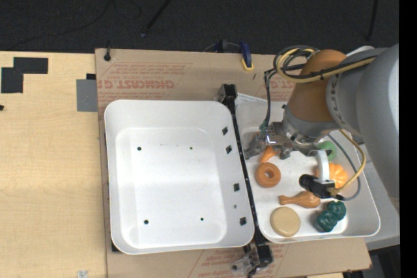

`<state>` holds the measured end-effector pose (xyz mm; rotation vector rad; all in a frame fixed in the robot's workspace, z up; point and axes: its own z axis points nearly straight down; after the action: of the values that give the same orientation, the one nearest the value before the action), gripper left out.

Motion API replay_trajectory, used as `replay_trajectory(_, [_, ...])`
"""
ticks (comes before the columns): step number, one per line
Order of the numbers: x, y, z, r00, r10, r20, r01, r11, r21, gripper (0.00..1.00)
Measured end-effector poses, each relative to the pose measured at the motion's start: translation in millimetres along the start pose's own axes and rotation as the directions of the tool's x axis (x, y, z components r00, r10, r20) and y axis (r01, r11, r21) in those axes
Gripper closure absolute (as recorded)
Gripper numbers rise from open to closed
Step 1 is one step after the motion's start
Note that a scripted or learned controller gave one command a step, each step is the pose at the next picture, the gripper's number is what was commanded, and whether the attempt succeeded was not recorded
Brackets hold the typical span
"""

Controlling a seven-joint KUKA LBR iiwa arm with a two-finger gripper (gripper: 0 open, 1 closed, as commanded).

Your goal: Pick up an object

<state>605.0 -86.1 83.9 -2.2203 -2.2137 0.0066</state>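
Note:
My gripper (pixel 273 145) is low in the right bin (pixel 365 221), near its far left part. A small orange piece (pixel 268 155) lies right under it, partly hidden by it. Just in front sits a brown doughnut (pixel 268 174). Further toward the front lie a brown drumstick (pixel 301 200), a beige round disc (pixel 285 221) and a dark green lumpy thing (pixel 330 216). An orange fruit (pixel 337 174) and a white tube (pixel 321 163) sit to the right, below the arm.
The left bin (pixel 117 140) stands beside the right one, with a black divider rail (pixel 238 159) between them. The grey arm with its orange band (pixel 319 81) covers the right bin's far right corner. A bit of green (pixel 327 152) shows under the wrist.

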Motion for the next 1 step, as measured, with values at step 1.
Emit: replay_trajectory(1, [-2.9, 0.5, -13.1, 1.000, 0.006, 0.001, -0.006, 1.000, -0.001, 1.00])
